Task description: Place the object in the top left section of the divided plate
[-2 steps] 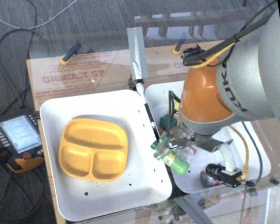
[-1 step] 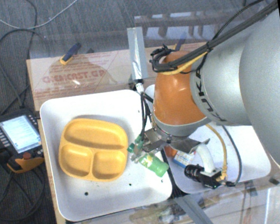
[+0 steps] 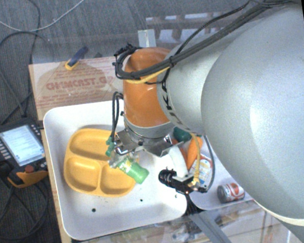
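- Camera view: the gripper (image 3: 118, 154) hangs over the right edge of the yellow divided plate (image 3: 85, 167), which lies in the left white bin (image 3: 87, 218).
- A green bottle (image 3: 134, 170) sits between the jaws, which pinch its upper end. Its long axis slants from upper left down to lower right, with the green end pointing toward the near right.
- The bottle is above the plate's near-right rim.
- In the right bin lie a carrot (image 3: 192, 150) and a can (image 3: 230, 192).
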### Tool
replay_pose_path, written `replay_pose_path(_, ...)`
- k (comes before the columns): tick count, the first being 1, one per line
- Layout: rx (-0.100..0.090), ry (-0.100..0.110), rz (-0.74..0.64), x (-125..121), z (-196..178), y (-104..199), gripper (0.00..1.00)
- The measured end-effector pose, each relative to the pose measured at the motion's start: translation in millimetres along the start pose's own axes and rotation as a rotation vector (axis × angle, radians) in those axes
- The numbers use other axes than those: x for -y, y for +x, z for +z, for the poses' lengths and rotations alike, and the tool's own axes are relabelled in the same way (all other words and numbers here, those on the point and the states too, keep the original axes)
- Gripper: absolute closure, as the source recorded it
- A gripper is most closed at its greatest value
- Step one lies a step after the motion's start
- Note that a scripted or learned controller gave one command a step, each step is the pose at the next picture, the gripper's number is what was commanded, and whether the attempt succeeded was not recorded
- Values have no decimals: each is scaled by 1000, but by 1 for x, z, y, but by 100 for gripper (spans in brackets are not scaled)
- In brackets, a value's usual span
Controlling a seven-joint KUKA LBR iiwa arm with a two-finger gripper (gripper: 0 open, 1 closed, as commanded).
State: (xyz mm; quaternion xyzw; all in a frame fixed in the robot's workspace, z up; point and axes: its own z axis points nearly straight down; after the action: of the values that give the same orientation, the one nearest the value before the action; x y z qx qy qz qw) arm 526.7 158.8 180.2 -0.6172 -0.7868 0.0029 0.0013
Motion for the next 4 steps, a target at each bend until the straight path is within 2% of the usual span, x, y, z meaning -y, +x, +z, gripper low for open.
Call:
replay_pose_path(1,3,-2,-120,-8,-28,25,100)
replay_pose_path(2,3,-3,-178,-5,-53,-52,100)
replay_pose_path(3,2,-2,-258,14,-43,-43,100)
replay_pose_path(4,2,-2,-323,18,-43,-43,100)
